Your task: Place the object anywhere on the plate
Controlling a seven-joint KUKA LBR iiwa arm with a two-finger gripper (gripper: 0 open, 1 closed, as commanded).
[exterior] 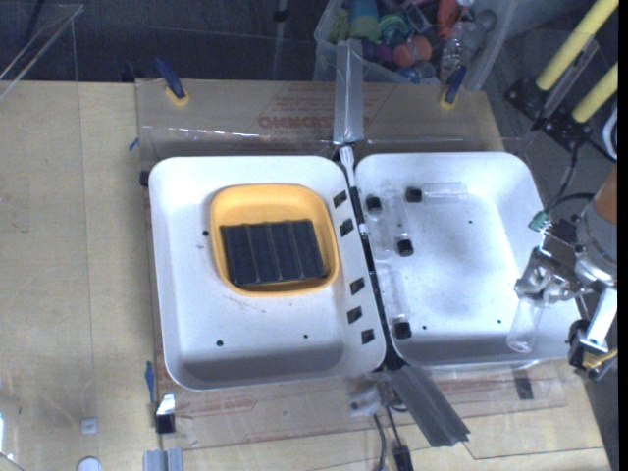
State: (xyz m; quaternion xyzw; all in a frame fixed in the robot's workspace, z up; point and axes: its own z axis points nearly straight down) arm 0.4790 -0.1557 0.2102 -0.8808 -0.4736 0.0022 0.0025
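Object (273, 251), dark and ridged, lies on the plate (228, 207), long axis left-right; end effector (549, 287) grip unclear.

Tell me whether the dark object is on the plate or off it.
On. The dark ribbed object lies flat inside the yellow plate in the left bin, within its rim.

Wooden bench (69, 263); two white bins (186, 341) side by side
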